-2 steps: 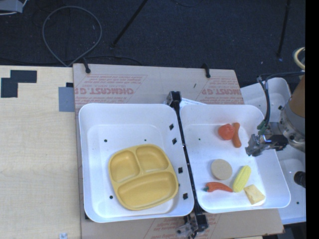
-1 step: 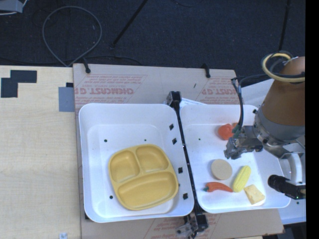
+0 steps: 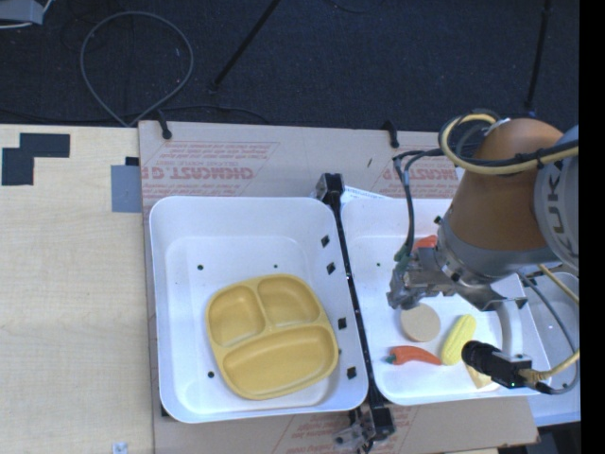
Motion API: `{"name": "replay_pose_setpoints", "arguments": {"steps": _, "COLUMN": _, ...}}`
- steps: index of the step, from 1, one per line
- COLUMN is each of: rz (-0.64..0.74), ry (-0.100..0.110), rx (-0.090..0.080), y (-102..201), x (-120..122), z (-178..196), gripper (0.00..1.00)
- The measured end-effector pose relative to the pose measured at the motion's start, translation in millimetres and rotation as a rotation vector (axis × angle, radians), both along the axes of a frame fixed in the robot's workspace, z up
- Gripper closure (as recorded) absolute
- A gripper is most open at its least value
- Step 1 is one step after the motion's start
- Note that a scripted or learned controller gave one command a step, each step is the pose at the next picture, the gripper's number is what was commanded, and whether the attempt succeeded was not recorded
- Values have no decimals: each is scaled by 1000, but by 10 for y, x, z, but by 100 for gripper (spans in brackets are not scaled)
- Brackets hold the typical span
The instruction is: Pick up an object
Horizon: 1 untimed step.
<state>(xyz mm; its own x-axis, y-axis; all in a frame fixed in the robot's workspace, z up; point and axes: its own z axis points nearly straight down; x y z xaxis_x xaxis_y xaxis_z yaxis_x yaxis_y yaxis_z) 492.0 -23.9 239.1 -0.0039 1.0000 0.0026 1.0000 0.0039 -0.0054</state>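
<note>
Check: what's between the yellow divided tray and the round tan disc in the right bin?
Camera view: the black divider where the bins meet, then bare white floor. Yellow tray lies left of it, tan disc right.

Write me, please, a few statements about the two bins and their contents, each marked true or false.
1. The yellow divided plate lies in the left bin. True.
2. The orange carrot sits on the plate. False: it lies in the right bin, near its front wall.
3. The gripper is above the right bin. True.
4. The round beige disc is in the left bin. False: it is in the right bin, beside the yellow corn.
</note>
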Motion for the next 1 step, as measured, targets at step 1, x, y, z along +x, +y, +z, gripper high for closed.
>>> {"name": "replay_pose_setpoints", "arguments": {"steps": 1, "rz": 0, "ry": -1, "rx": -1, "y": 438, "x": 4, "z": -1, "gripper": 100}}
